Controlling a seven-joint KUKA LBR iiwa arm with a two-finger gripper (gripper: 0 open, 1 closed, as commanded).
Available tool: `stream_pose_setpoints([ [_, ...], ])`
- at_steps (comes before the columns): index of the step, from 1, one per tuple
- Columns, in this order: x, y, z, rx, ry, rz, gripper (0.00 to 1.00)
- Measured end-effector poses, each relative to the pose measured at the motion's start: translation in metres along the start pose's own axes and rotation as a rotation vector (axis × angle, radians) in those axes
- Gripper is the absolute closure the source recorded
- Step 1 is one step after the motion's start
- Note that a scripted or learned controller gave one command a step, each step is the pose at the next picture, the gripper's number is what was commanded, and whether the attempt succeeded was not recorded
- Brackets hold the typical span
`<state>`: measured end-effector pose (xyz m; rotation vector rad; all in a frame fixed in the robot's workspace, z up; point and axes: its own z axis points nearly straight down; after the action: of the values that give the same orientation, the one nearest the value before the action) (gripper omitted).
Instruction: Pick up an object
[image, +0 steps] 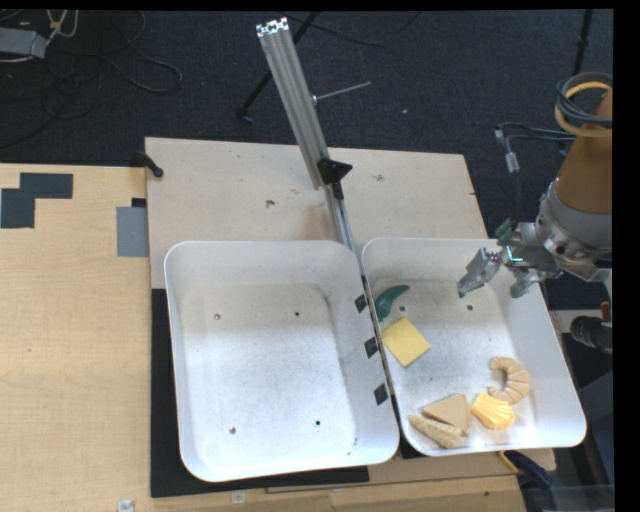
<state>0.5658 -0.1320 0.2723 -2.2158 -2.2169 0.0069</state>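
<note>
In the right bin (545, 330) lie a yellow square block (406, 342), a dark green curved piece (388, 296) by the divider, a tan curled pastry-like piece (511, 378), a yellow shell-shaped piece (493, 411), a tan wedge (449, 410) and a crumbly beige stick (434, 430). My gripper (500, 273) hangs over the bin's upper right part, its two fingers spread apart with nothing between them. It stands well to the right of the yellow block and above the pastry piece.
The left bin (262, 365) sits beside the right one, with black clips (371, 346) along the shared wall. A slanted aluminium rail (302, 110) rises behind the bins. The wooden board (300, 190) lies under both bins.
</note>
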Motion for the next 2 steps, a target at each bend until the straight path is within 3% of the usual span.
stream_pose_setpoints([
  [1, -0.001, 0.001, -0.003, -0.005, -0.001, 0.002, 0.00],
  [2, 0.000, 0.007, 0.044, 0.000, 0.000, 0.002, 0.00],
])
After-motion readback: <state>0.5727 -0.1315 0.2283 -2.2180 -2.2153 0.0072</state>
